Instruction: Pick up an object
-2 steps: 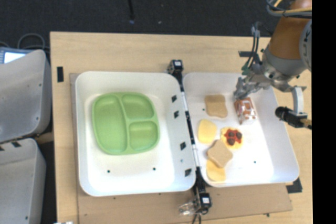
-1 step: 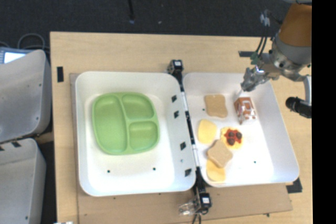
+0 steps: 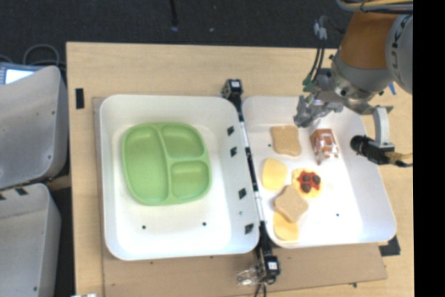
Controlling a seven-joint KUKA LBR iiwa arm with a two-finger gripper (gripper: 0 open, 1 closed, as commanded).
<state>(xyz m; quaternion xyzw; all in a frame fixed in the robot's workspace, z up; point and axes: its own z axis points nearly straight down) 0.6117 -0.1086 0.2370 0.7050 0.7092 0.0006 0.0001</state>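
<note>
Left bin (image 3: 111, 233) white; divided tray (image 3: 167, 163) in it pale green. Right bin (image 3: 361, 212) white. Bread slices (image 3: 286, 140) tan to light brown; round pieces (image 3: 274, 174) pale yellow; small cluster (image 3: 309, 181) dark red on yellow; packet (image 3: 324, 144) reddish-brown with white. Bench (image 3: 83, 66) light wood. Arm (image 3: 365, 38) grey with orange band; gripper (image 3: 311, 110) grey metal

One fixed camera looks down at a slant from above the pale wooden bench (image 3: 83, 73). It takes in both shallow white plastic bins (image 3: 111, 233).
</note>
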